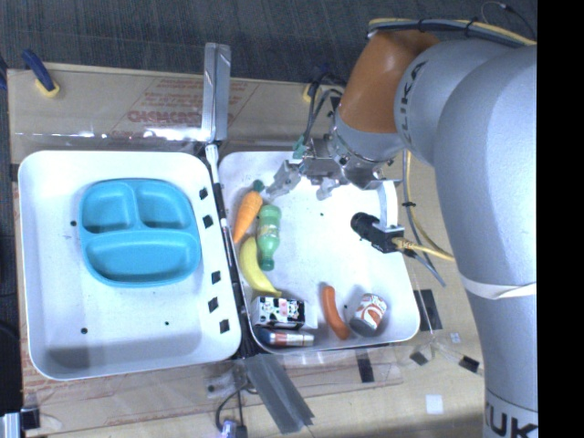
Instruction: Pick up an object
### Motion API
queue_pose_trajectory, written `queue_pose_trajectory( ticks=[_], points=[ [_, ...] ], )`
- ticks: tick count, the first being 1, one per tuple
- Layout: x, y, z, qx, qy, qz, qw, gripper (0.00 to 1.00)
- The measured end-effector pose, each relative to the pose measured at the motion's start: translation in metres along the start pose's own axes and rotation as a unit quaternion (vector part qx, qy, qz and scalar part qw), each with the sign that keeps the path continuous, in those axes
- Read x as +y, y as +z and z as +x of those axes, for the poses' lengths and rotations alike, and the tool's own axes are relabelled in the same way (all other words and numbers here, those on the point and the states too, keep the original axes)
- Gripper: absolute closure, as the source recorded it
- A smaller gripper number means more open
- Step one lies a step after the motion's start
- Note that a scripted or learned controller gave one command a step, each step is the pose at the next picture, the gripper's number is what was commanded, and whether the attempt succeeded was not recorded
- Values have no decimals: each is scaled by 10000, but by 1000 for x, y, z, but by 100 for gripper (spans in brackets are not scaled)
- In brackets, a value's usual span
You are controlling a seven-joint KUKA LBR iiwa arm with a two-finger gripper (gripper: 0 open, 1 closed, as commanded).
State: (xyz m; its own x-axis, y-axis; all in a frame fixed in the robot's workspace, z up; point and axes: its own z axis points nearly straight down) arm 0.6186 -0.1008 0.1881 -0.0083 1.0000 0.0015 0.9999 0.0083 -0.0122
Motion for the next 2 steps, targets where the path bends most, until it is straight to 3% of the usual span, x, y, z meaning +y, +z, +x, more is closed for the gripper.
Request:
queue_pose_trajectory(
  ticks=[1, 2],
  points=[
    [3, 90, 10, -2, -231, -17, 9997, 0],
    [2, 85, 10, -1, -252, 36, 9997, 100]
  ],
)
